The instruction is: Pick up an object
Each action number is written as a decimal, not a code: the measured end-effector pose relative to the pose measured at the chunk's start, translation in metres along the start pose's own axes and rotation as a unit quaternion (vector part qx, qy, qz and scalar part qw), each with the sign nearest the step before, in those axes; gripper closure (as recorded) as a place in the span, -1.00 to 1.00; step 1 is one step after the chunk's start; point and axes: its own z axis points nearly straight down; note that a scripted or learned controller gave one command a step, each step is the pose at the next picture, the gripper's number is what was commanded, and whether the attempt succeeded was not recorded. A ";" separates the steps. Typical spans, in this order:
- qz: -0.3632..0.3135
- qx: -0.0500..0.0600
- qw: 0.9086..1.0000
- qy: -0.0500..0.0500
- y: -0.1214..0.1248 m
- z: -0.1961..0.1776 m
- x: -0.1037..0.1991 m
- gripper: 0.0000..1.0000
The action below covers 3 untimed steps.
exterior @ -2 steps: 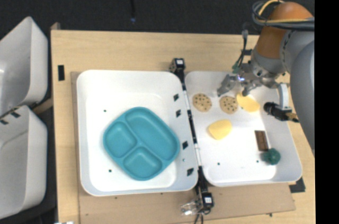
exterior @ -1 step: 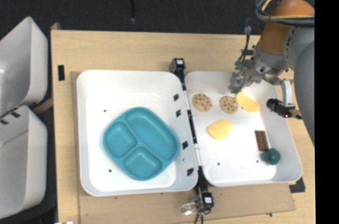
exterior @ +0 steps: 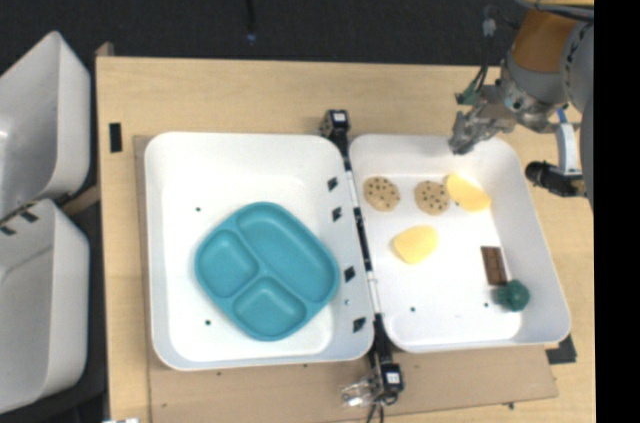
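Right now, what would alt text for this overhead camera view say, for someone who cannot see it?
A robot gripper hangs over the far edge of the right bin, which holds two cookies, two yellow pieces, a brown bar and a teal ball. The left bin holds a teal divided plate.

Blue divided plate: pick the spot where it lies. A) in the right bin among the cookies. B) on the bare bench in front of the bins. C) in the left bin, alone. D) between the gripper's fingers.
C: the blue divided plate lies flat on the floor of the left bin, while the two cookies are in the right bin.
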 end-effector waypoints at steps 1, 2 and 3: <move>0.002 0.000 1.000 0.000 0.001 -0.049 -0.009 1.00; -0.001 0.001 1.000 0.000 0.003 -0.097 -0.010 1.00; 0.002 0.004 1.000 0.001 -0.018 -0.085 0.034 1.00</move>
